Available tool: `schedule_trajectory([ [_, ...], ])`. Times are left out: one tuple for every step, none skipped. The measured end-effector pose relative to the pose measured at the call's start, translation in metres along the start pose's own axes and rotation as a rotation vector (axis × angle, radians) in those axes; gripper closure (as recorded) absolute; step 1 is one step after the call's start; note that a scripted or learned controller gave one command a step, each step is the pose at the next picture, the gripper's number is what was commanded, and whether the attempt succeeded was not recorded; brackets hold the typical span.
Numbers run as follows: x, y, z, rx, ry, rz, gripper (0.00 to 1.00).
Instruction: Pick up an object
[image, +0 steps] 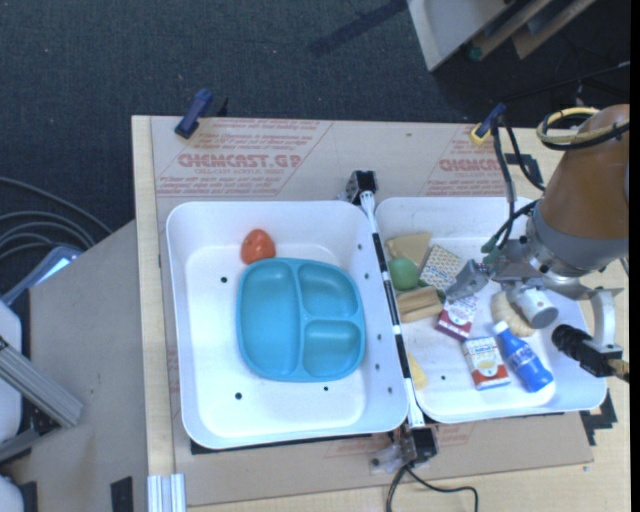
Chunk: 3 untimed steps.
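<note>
Camera view, pincer (466, 284) above red-and-white carton (456, 321), right bin (500, 405)

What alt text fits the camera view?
A grey arm's two-finger gripper hangs low over the cluttered right white bin, above a small red-and-white carton, with a blue plastic bottle and green ball nearby. The left white bin holds a turquoise divided plate and an orange ball.

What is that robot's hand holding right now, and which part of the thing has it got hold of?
It cannot be told. The hand hangs low in the right white bin, just above a small red-and-white carton, but nothing visibly sits in it.
</note>
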<state>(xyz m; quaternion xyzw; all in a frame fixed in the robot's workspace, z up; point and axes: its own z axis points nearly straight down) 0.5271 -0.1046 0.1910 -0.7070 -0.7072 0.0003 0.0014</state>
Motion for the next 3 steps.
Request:
schedule_trajectory([
  [-0.007,0.084,0.107,-0.002,-0.002,0.001,0.00],
  [-0.006,0.084,0.096,-0.002,-0.001,0.001,1.00],
  [0.066,0.104,-0.020,-0.004,-0.001,-0.001,1.00],
])
